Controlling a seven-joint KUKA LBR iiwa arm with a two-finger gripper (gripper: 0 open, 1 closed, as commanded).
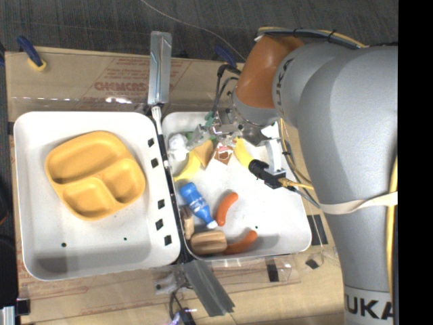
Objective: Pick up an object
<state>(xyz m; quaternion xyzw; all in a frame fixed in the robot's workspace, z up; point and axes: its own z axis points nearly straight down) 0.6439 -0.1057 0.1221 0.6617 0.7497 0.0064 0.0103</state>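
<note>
gripper low over banana, right bin

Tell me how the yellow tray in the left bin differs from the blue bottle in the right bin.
The yellow tray is broad, flat and divided into compartments; the blue bottle is small and slim, lying on its side. The tray lies alone in its bin; the bottle lies among sausages and other items. Both rest on white bin floors.

A robotics lab is indicated: two white bins are clamped to a bench, with cables trailed across far carpet.
</note>
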